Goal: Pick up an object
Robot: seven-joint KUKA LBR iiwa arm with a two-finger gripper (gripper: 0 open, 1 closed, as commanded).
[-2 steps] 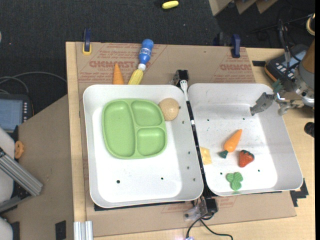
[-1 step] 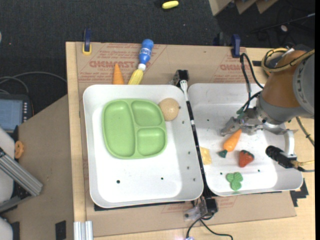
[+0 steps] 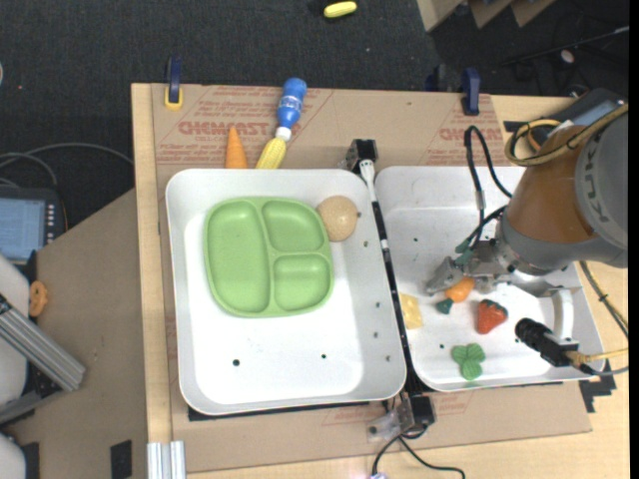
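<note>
Bench [image 3: 150, 267] of brown board is carrying two shallow white bins side by side. Behind the left bin [image 3: 280, 357], out on the board, an orange carrot-shaped toy [image 3: 235, 150] is lying just beside a yellow-handled tool with a blue and white head [image 3: 283, 123].

Left bin is holding a light green three-compartment plastic plate [image 3: 268, 255], sitting toward its far side. A tan round lump [image 3: 337, 216] is resting against the plate's far right corner.

Just inside the right bin [image 3: 429, 208], at its left edge, a small pale yellow piece [image 3: 410, 312] is lying flat.

Mid-bin, the gripper [image 3: 446, 282] is hanging low with its tip pointing left. The small rounded orange piece [image 3: 460, 290] is sitting right at that tip, looking like it's touching. Cannot tell if it's gripped, or whether the gripper is open or closed.

A tiny teal piece [image 3: 443, 307] is lying just in front of the orange one. A red strawberry-shaped toy [image 3: 490, 316] is sitting near, to the right. A green broccoli-shaped toy [image 3: 467, 358] is lying by the bin's near edge. The grey arm with orange band [image 3: 549, 208] is leaning in over the bin's right side.
</note>
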